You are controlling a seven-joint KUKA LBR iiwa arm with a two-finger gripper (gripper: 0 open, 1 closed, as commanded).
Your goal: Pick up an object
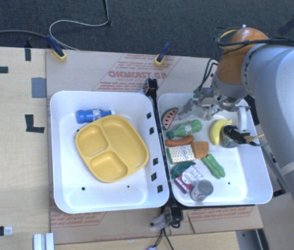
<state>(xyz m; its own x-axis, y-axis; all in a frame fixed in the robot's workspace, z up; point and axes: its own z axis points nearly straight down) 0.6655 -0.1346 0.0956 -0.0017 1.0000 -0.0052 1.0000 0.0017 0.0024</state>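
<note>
The right bin holds a watermelon slice, a green bottle, a sausage, a banana, a dark can, a checkered cracker pack, a brown toast piece, a green pickle, a red and green packet and a grey can. My gripper hangs over the far part of this bin, just above the green bottle and the banana. Nothing is visibly held in it.
The left bin carries a yellow divided plate and a blue bottle behind it. A black divider with clips runs between the bins. The grey arm covers the right bin's far right side.
</note>
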